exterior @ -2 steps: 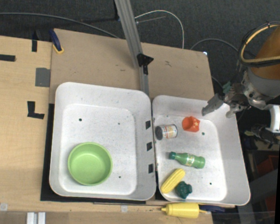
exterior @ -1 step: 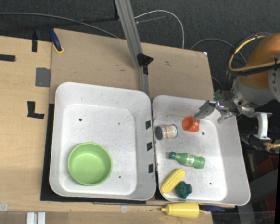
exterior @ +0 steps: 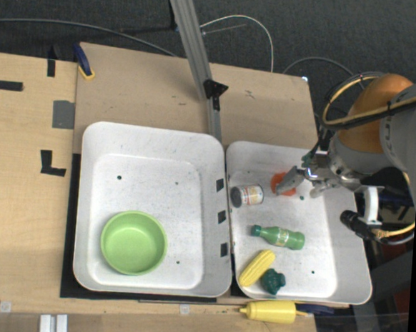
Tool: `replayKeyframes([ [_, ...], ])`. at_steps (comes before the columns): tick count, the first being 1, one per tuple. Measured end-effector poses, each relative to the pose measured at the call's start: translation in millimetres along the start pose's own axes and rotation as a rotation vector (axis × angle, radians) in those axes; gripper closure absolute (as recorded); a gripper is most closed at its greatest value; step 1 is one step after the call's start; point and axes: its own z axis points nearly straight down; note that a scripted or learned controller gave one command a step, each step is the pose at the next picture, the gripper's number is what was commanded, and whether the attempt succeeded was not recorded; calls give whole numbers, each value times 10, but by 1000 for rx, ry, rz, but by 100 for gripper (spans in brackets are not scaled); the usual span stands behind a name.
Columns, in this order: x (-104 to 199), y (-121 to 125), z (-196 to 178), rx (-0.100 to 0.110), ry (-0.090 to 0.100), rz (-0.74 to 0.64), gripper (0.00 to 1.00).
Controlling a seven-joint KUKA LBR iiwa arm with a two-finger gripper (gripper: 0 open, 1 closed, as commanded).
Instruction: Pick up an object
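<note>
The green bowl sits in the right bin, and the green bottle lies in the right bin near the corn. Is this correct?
Not quite. The camera view shows the green bowl in the left bin, not the right one. The green bottle does lie in the right bin near the corn.

The claw (exterior: 301, 182) is hanging low in the right bin (exterior: 343, 276), beside a small orange object (exterior: 286, 183). A jar (exterior: 247, 195), green bottle (exterior: 280, 237) and corn cob (exterior: 256, 266) are lying nearby; a green bowl (exterior: 134, 242) is sitting in the left bin (exterior: 152, 146).
</note>
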Motion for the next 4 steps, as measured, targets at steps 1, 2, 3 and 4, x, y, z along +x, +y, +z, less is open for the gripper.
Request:
replayKeyframes([
  [1,2,18,-134,-5,-1,-2,100],
  [2,-46,-16,-750,-12,-2,1,100],
  [3,-43,-15,-745,-7,0,1,100],
  [4,511,-101,-881,-7,2,-5,100],
])
